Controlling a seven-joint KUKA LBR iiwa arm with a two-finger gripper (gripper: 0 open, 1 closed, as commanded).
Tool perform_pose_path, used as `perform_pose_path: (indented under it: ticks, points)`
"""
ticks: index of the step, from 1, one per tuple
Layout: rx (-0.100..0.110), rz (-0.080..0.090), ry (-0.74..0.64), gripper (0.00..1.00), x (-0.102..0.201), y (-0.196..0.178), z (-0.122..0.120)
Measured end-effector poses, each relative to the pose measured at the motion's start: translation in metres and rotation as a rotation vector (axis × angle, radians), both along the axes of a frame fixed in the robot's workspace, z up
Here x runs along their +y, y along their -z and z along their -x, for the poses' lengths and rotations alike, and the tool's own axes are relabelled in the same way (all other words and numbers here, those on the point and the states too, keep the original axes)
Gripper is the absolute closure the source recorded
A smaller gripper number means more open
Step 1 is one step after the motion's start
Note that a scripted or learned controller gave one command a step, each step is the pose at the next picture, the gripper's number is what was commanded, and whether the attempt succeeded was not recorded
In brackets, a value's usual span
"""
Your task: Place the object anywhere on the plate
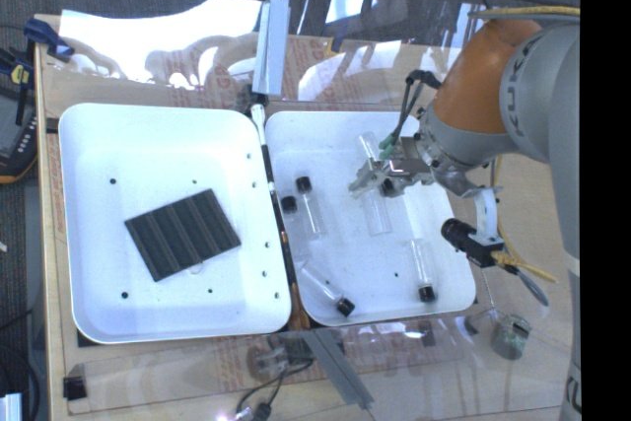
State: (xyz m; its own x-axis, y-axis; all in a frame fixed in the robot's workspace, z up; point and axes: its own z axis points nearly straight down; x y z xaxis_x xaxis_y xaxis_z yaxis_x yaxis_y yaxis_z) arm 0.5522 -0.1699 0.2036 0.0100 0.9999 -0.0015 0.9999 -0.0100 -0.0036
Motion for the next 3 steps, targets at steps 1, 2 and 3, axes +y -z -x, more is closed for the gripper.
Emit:
perform_pose_path:
  ticks: [1, 2, 3]
  points:
    - [-0.001, -0.003, 0.051, 1.00, 0.074, -0.059, -0.026]
    - [0.001, -0.003, -0.018, 1.00, 0.111, -0.010, -0.085]
    - [-0.002, -0.002, -0.082, 1.00, 0.179, -0.022, -0.104]
